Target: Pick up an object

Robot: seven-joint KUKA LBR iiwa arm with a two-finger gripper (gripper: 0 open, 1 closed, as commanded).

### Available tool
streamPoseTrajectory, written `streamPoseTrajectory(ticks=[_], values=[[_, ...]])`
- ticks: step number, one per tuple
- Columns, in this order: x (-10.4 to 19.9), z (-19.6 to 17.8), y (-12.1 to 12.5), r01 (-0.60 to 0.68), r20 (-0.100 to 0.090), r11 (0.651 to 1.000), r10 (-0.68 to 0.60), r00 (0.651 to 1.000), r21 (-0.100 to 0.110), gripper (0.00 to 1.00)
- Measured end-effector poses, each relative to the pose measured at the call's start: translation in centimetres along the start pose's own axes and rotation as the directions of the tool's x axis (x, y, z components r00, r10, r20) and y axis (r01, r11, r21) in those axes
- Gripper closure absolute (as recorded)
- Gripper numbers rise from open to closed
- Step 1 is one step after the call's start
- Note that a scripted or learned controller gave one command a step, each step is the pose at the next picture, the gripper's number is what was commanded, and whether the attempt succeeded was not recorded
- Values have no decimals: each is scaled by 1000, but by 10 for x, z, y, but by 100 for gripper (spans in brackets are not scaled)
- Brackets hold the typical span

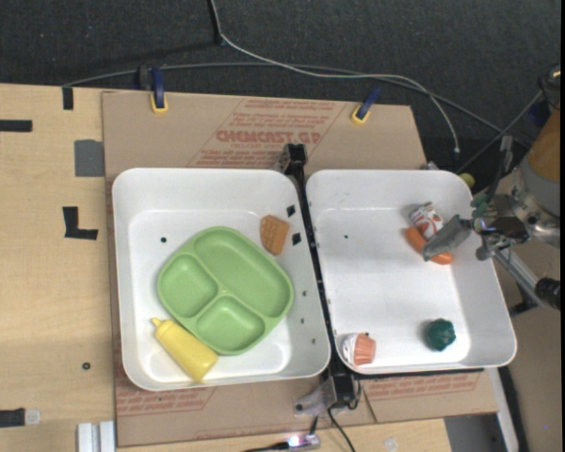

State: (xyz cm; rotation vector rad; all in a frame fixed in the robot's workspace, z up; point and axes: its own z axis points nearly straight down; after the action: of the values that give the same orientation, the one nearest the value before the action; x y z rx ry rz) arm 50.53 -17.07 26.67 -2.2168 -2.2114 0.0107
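Observation:
My gripper (466, 244) hangs over the right edge of the right bin (386, 281), and it is open. One grey finger (443, 240) reaches left over a small orange object (422, 241). A red and white can (426, 218) lies just above that. I see nothing held between the fingers. Near the bin's front right corner sits a dark green lump (440, 334). An orange and white cup (360, 348) lies at the front left corner.
The left bin (137, 215) holds a green divided plate (225, 289), a yellow bottle (183, 348) at its front left and a brown wedge (274, 234) by the divider. Cables run across the dark floor behind the bins.

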Motion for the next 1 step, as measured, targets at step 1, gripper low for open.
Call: streamPoseTrajectory(ticks=[1], values=[[0,-5,2,4,3,1000,-4,1000,-11,0]])
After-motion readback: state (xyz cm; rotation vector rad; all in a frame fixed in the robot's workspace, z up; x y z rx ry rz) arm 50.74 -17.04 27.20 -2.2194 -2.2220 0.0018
